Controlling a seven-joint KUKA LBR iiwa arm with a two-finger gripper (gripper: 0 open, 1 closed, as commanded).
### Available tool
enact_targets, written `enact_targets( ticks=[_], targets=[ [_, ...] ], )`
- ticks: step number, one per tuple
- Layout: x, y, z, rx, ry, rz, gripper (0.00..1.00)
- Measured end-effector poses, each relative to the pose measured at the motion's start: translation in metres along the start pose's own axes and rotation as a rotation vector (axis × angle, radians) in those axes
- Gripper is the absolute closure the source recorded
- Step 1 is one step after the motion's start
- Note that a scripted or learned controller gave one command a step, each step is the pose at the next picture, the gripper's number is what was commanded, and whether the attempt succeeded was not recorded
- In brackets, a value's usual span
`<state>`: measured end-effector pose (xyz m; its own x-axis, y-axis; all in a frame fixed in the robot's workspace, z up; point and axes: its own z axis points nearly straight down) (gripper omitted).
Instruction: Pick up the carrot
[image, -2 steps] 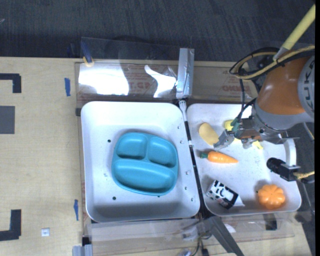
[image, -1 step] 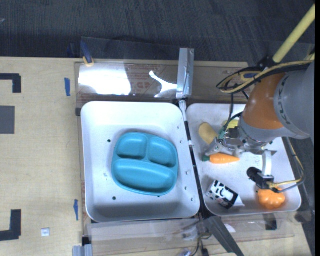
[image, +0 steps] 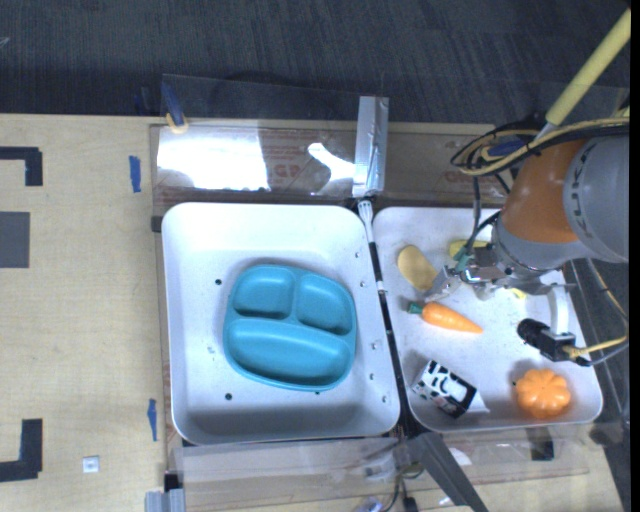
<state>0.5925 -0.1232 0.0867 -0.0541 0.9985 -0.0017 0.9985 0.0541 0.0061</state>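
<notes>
The carrot (image: 452, 319) is orange with a small green stub at its left end. It lies on its side in the middle of the right bin (image: 590, 410), pointing right. My gripper (image: 458, 274) hangs just above and behind the carrot, under the arm's orange band. It sits close to the carrot's left end, and nothing shows in its grasp.
A pale yellow potato-like piece (image: 416, 266) lies just left of the gripper. An orange pumpkin (image: 543, 392) sits at the right bin's front right, and a black-and-white object (image: 445, 387) at its front left. The left bin (image: 190, 300) holds a blue divided plate (image: 290, 325).
</notes>
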Motion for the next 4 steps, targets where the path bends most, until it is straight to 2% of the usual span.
enact_targets(
  ticks=[1,2,3,4],
  targets=[
    [0.035,-0.072,-0.001,0.002,0.003,0.086,0.00],
    [0.002,-0.051,-0.038,0.005,-0.001,0.363,0.00],
    [0.076,-0.079,-0.099,0.006,0.003,0.198,0.00],
    [0.085,-0.109,-0.098,0.010,0.002,0.220,0.00]
  ],
)
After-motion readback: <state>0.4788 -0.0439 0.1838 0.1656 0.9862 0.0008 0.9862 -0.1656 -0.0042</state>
